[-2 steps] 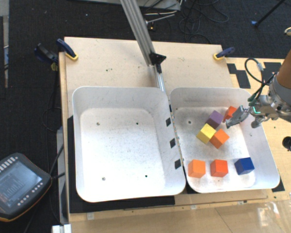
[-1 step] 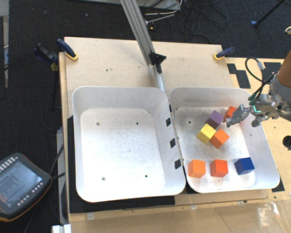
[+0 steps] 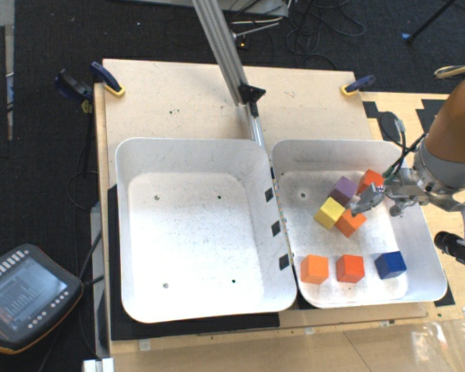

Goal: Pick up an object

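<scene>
The right bin (image 3: 418, 285) holds several small cubes. A purple cube (image 3: 344, 187), a yellow cube (image 3: 330, 212) and an orange cube (image 3: 351, 222) sit bunched near its middle, with another orange cube (image 3: 370, 180) just behind them. Along the front lie an orange cube (image 3: 315, 269), a red-orange cube (image 3: 350, 268) and a blue cube (image 3: 390, 264). My gripper (image 3: 367, 199) reaches in from the right, low over the middle bunch, between the rear orange cube and the orange one beside the yellow. No cube is visibly lifted.
The left bin (image 3: 139, 169) adjoins the right one along a shared middle wall (image 3: 275, 215). A slanted metal pole (image 3: 221, 41) rises from the back of the bench. A teach pendant (image 3: 23, 293) lies at the lower left, off the bench.
</scene>
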